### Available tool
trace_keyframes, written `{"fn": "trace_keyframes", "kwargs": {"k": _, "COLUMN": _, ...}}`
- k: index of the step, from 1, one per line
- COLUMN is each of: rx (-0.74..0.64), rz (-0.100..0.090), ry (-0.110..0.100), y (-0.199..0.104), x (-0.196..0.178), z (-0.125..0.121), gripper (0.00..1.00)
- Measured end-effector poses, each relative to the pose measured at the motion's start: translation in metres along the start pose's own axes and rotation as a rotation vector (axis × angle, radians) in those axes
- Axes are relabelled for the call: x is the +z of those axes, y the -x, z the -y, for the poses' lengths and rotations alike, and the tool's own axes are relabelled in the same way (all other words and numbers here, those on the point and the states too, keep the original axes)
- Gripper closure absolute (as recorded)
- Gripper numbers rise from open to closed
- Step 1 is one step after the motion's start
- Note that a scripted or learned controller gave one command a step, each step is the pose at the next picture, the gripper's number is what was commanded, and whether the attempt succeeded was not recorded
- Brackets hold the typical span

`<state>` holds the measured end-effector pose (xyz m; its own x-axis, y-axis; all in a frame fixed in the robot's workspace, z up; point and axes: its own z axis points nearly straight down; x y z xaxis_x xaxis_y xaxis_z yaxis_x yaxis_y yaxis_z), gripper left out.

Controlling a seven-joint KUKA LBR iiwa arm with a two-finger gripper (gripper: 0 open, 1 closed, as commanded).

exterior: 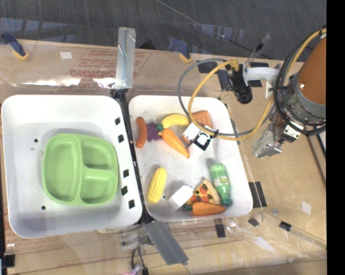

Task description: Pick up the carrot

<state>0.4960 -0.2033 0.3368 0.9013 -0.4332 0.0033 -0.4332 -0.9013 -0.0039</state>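
- While the arm (310, 79) hangs off to the right of both bins, over the bare table (293, 182), the picking has by my reading not begun: this is the approach step, with nothing taken up.
- The jaws (269, 148) sit beyond the right bin's (241, 171) outer rim, pointing down toward the table; I cannot tell how far apart they stand, and nothing is visible between them.
- Two orange pieces in the right bin could pass for the carrot. The carrot (176, 142) I take as the target lies slantwise near the bin's upper middle, its tip toward the lower right, touching a purple piece (153, 132) on its left, just below a banana (175, 120), and close against a small white-and-black block (196, 137).
- A second carrot-like piece (208, 209) lies along the bin's near edge, just beside a pizza slice (206, 192) and below a green bottle (220, 183).
- The left bin (12, 153) carries a green divided plate (79, 168), well apart from either.
- The next move calls for travel leftward over the rim, then a descent with the jaws set across the carrot's narrow width; the crowding neighbours leave little room, so a misaligned drop would likely nudge the banana or block.
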Motion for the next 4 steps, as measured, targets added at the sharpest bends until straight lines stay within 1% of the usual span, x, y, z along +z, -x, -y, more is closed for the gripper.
{"fn": "trace_keyframes", "kwargs": {"k": 1, "rx": -0.253, "rz": -0.001, "ry": -0.002, "y": -0.006, "x": -0.018, "z": -0.002, "gripper": 1.00}}
{"fn": "trace_keyframes", "kwargs": {"k": 2, "rx": -0.252, "rz": 0.001, "ry": -0.003, "y": 0.009, "x": -0.026, "z": -0.011, "gripper": 1.00}}
{"fn": "trace_keyframes", "kwargs": {"k": 4, "rx": -0.263, "rz": -0.008, "ry": -0.021, "y": 0.007, "x": -0.048, "z": -0.002, "gripper": 1.00}}
